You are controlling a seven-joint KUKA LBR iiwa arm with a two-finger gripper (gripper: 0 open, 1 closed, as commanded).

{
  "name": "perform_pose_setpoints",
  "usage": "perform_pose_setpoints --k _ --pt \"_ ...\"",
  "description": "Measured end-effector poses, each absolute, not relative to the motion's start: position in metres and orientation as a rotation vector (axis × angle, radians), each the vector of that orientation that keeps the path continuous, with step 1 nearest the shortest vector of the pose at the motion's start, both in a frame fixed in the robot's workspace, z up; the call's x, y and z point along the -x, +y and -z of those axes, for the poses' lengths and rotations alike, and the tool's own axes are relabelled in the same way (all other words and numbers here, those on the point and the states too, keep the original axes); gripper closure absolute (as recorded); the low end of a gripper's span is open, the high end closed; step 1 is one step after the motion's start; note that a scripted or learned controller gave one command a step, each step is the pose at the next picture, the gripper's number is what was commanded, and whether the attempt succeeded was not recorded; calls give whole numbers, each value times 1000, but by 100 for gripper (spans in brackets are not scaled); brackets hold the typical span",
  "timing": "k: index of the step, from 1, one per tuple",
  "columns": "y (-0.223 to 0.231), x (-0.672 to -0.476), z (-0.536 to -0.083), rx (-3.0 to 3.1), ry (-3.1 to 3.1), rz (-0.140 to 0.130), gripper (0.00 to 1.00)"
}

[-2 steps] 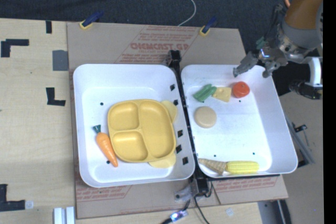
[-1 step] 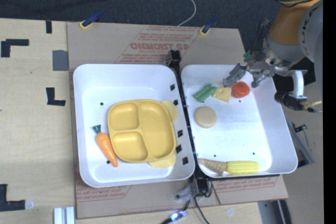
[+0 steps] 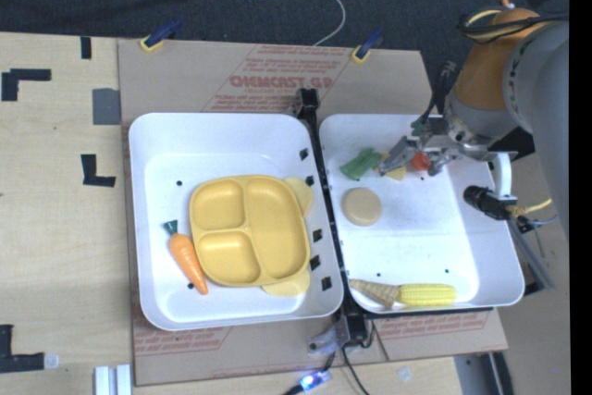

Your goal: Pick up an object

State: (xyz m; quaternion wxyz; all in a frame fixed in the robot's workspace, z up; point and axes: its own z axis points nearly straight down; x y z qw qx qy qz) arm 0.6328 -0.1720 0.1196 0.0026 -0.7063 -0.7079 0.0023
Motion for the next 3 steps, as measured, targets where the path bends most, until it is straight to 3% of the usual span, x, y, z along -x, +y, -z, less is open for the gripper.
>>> perform_pose_setpoints --k 1,2,3 --pt "-171 -633 -82 2218 -2225 -4 0" --pt "-170 -634 -95 2218 -2228 -3 100" --pt "-164 -632 -140 2221 -2225 3 100"
